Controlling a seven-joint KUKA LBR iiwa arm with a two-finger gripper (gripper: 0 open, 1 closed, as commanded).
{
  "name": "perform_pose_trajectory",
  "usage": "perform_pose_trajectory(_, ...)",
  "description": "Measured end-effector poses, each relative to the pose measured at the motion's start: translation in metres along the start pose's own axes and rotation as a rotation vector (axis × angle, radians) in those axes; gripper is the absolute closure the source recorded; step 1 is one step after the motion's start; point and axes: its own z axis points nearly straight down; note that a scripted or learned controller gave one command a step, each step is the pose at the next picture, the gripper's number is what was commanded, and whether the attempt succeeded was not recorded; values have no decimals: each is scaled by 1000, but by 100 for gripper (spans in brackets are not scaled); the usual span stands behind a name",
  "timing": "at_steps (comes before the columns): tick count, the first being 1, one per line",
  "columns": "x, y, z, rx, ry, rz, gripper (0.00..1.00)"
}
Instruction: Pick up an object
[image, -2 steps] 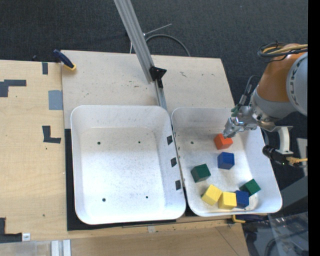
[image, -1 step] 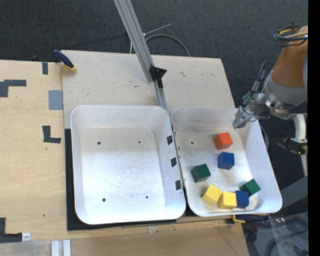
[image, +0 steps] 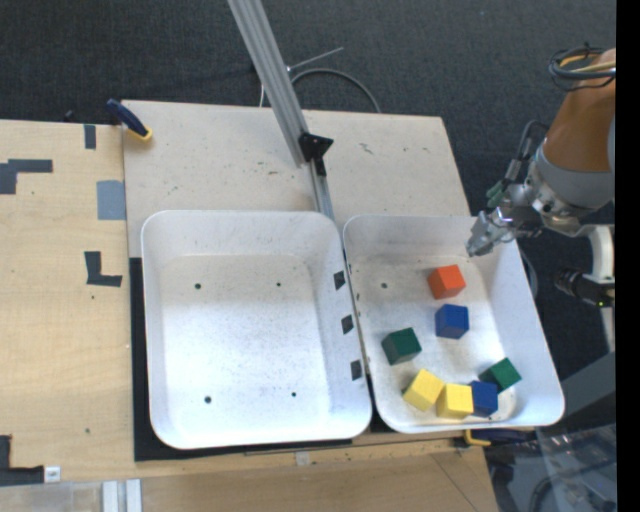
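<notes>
Gripper (image: 481, 243) is hanging over the right bin's (image: 530, 330) upper right edge (finger state: cannot tell); the orange cube (image: 447, 281) is lying just below-left of it, untouched.

Pale plywood bench top (image: 60, 300), scuffed, with grey tape patches (image: 110, 199). Dark speckled carpet floor (image: 120, 50) beyond. Slanted aluminium rail (image: 272, 75) overhead. Even lighting.
</notes>
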Motion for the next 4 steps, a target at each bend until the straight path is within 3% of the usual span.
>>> perform_pose_trajectory(2, 114, -21, 12, 2, 2, -6, 100)
perform_pose_trajectory(4, 223, -67, 24, 5, 2, -5, 100)
